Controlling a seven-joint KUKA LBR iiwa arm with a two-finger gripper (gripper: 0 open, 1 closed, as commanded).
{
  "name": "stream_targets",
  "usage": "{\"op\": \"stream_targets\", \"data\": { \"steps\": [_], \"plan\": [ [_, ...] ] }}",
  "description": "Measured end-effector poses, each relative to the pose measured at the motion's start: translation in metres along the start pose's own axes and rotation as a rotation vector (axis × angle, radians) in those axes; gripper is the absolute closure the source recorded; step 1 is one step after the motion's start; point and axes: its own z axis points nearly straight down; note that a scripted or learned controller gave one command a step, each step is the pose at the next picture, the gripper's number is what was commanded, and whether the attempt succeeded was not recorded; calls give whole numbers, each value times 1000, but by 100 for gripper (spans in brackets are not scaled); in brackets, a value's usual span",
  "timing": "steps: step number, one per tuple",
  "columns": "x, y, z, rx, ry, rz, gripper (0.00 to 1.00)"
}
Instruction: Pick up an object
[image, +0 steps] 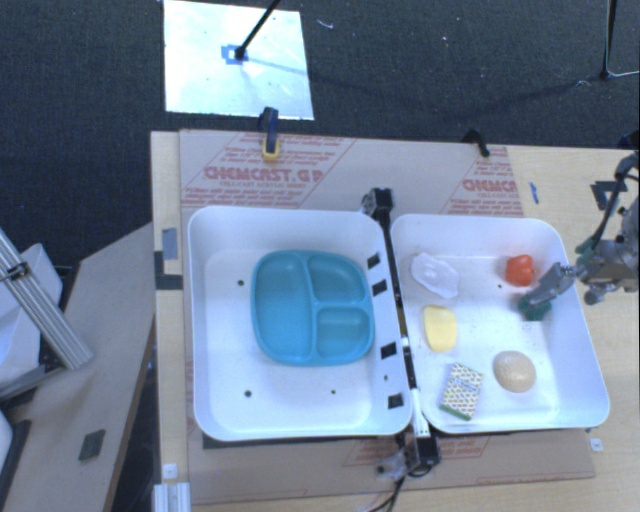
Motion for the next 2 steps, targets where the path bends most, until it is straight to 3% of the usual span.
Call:
{"op": "stream_targets", "data": {
  "steps": [1,2],
  "plan": [
    [1,2,-6,-12,-2,-4,0],
    [-1,11,51,-10,-2,-2,0]
  ]
}}
